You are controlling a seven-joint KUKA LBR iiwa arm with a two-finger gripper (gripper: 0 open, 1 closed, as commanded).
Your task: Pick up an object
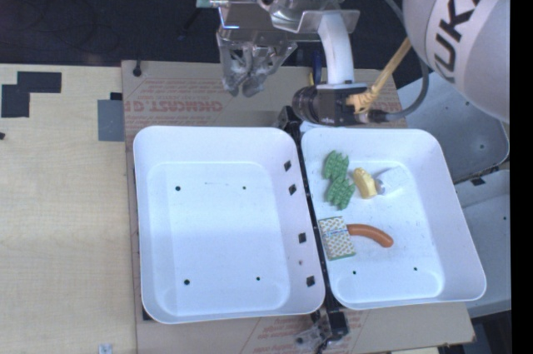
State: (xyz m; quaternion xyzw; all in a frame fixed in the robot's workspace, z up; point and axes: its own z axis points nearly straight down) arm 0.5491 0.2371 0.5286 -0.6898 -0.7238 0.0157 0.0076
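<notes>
My gripper (250, 76) hangs high over the cardboard beyond the far rim of the left bin (158, 146), well apart from every object. The right bin (441, 177) holds the loose objects. Two knobbly green pieces (337, 178) lie near its left wall, and a small yellow piece (364, 182) with a pale end sits just to their right. Closer to the front lies an orange sausage-shaped object (371, 235). At its left end rests a flat square pad with a green and white pattern (336, 238). I see nothing hanging under the gripper.
The grey arm and its cables (375, 94) cross above the far side of the right bin. A black fitting (321, 105) sits behind the divider between the bins. Both bins rest on a cardboard sheet (179, 98) on the wooden bench (58, 211).
</notes>
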